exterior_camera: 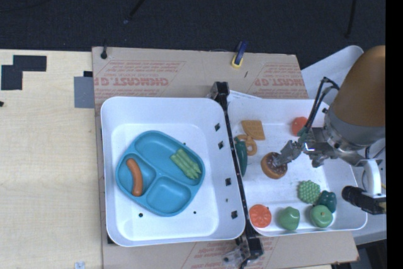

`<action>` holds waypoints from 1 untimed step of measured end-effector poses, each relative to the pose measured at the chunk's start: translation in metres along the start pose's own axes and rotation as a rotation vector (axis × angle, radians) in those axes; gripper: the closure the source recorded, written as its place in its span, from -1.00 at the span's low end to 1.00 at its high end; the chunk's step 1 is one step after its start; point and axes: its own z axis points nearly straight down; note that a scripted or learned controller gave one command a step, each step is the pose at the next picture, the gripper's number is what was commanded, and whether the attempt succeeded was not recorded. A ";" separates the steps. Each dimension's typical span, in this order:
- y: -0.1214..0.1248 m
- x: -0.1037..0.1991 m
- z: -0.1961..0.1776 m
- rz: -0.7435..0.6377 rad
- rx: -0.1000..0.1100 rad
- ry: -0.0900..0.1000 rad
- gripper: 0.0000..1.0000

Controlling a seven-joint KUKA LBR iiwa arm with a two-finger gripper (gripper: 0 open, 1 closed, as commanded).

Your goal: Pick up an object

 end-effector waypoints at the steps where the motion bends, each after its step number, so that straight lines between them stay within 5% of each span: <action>1: 0.003 0.000 -0.007 -0.002 -0.014 -0.002 -1.00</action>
